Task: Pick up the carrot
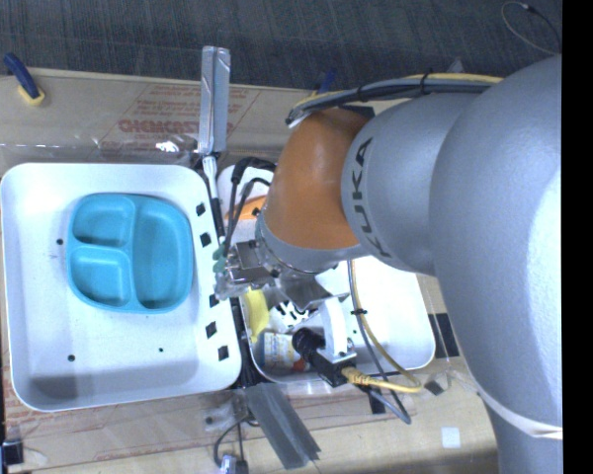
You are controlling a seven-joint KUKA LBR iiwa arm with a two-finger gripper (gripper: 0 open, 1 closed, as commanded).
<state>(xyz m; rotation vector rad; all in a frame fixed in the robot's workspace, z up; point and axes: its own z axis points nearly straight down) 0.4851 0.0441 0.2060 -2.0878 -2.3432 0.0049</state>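
My arm's orange band (311, 191) and grey wrist cover most of the right bin (405, 314). The gripper (277, 299) hangs below the wrist over the bin's left side, largely hidden by its own body and cables. A small orange piece (254, 206) peeks out at the bin's far left, just beside the orange band; it may be the carrot, but too little of it shows to be sure. Close to the gripper lie a yellow object (255, 315) and a small jar-like item (277, 348).
The left bin (30, 265) holds a blue divided plate (131, 252). A metal bar (214, 102) stands upright at the back between the bins. A yellow cable (381, 378) loops along the right bin's near edge. The huge grey arm link (474, 215) fills the right.
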